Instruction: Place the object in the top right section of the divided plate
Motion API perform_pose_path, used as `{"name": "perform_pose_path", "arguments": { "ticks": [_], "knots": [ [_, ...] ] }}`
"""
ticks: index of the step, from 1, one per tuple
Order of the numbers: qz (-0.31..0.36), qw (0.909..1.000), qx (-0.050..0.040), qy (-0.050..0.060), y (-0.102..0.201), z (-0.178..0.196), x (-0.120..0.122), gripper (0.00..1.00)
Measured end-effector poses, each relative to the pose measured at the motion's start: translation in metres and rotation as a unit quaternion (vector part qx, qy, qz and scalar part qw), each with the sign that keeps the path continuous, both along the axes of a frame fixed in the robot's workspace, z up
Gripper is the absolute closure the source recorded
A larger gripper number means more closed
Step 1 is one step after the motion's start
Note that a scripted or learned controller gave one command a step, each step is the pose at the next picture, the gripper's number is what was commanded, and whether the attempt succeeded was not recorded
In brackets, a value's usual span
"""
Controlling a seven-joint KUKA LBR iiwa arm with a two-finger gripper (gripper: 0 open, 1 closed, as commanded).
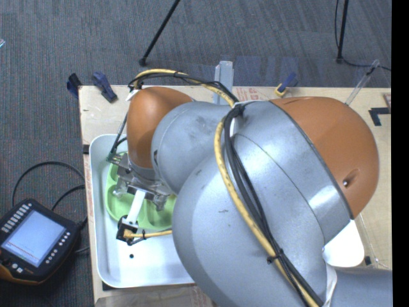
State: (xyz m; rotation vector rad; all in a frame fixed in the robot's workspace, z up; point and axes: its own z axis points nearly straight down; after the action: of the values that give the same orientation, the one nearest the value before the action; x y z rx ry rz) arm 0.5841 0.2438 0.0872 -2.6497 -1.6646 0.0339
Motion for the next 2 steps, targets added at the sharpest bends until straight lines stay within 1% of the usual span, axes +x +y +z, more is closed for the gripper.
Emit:
{"name": "perform_pose_path", "arguments": {
  "ticks": [2],
  "knots": [
    [0.0,1.0,0.0002,0.0,0.0002,-0.0001,0.0001,0.0]
  ]
}}
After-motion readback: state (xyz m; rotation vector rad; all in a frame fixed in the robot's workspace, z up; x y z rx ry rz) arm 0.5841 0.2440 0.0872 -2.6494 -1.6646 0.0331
